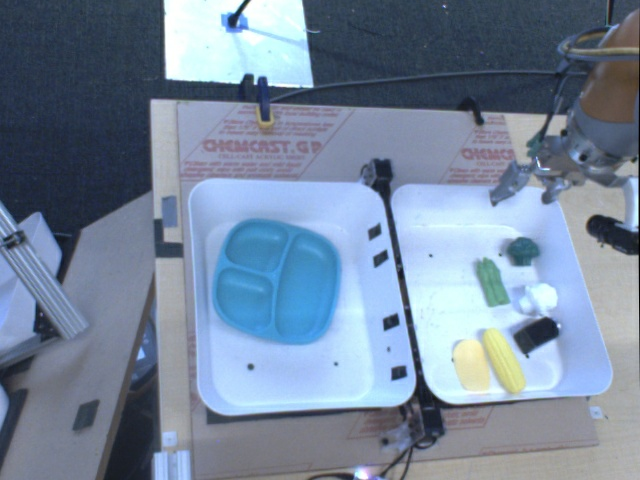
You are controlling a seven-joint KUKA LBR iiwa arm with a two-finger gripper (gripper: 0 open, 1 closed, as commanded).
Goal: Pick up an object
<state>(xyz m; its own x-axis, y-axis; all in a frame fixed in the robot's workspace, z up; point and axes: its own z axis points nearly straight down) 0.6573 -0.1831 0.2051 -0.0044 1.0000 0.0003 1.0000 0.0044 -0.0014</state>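
- Under both bins, your clear protective sheet reads "CHEMCAST GP" in red.
- Right white bin holds a corn cob, pale yellow oval piece, green pod, dark green broccoli-like lump, white piece, black block.
- Two-finger gripper hovers spread apart over that bin's far edge, nothing between its fingers.

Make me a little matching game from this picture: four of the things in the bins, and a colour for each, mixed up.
Things:
1. divided plate
2. corn cob
3. broccoli piece
4. small block

Colours:
A. black
B. yellow
C. light blue
D. dark green

Pairs: 1-C, 2-B, 3-D, 4-A
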